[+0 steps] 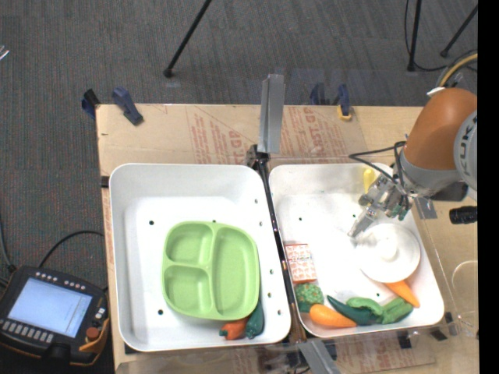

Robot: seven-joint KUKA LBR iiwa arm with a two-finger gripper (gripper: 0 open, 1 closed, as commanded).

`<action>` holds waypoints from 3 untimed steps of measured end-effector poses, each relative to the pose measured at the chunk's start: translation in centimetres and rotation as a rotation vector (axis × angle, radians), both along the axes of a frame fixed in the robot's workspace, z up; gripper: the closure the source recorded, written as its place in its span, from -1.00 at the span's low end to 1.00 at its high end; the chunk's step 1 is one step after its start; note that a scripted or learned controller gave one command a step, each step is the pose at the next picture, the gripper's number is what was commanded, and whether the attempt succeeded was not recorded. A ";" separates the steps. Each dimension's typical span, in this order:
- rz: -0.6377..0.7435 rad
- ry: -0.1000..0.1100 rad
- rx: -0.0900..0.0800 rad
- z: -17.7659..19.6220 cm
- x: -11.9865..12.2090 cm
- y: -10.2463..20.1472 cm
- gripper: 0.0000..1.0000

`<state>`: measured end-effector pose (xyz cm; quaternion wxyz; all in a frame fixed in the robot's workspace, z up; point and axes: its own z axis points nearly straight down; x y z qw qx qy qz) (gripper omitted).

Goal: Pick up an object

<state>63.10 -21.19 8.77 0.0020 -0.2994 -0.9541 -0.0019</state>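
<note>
We see the two shallow white plastic bins side by side, the left bin [129, 209] bearing a lime-green three-part plastic tray [210, 269] and the right bin [312, 179] holding the likely targets: a round white plastic plate [392, 254] to the right, and toy vegetables along the near wall with a small red-and-white carton [301, 262] left of them. The grey arm [440, 142] slants in from the right so its gripper [365, 228] hangs low at the plate's left rim; we cannot tell how its fingers stand, and we see nothing between them.
</note>
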 end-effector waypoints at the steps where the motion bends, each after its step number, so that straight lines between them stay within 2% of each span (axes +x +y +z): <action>1: -0.163 -0.003 -0.004 0.0 -5.7 0.4 -1.00; 2: -0.180 -0.002 -0.004 0.0 -7.6 0.4 -1.00; 3: -0.270 0.012 0.001 0.1 0.8 0.2 -1.00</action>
